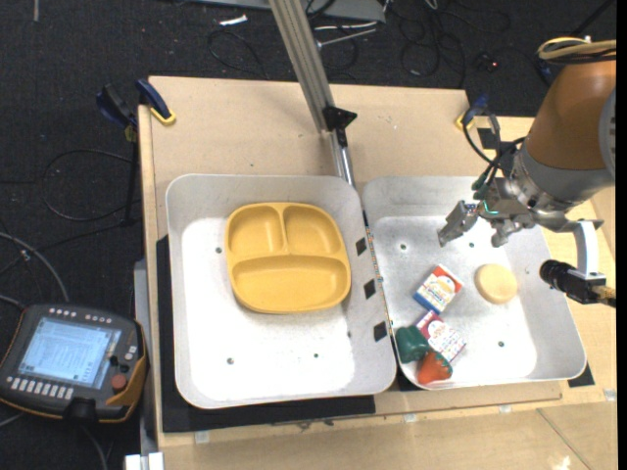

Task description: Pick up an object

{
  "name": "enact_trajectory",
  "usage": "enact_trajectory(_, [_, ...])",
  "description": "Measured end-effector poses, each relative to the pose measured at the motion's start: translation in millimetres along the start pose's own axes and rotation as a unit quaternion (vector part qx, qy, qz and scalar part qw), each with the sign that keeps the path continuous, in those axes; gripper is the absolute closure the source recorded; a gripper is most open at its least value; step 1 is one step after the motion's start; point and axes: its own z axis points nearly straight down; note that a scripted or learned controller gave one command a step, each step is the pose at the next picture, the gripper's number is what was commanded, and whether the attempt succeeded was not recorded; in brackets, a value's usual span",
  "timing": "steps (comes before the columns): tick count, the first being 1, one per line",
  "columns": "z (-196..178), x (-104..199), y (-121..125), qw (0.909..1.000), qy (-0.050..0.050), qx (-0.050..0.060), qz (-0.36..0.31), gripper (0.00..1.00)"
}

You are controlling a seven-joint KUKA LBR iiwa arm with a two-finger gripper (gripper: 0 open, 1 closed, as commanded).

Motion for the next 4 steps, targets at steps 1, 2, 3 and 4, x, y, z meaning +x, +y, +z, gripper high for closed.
enact_trajectory(1, [0, 0, 0, 1.0000, 0.000, 0.000, 0.001, 0.00])
enact_trajectory(2, [46, -1, 6, 1.0000, 0.000, 0.001, 0.001, 0.00])
enact_trajectory(3, [92, 1, 13, 1.0000, 0.000, 0.001, 0.001, 0.00])
enact_trajectory(4, [127, 1, 13, 1.0000, 0.000, 0.000, 0.001, 0.00])
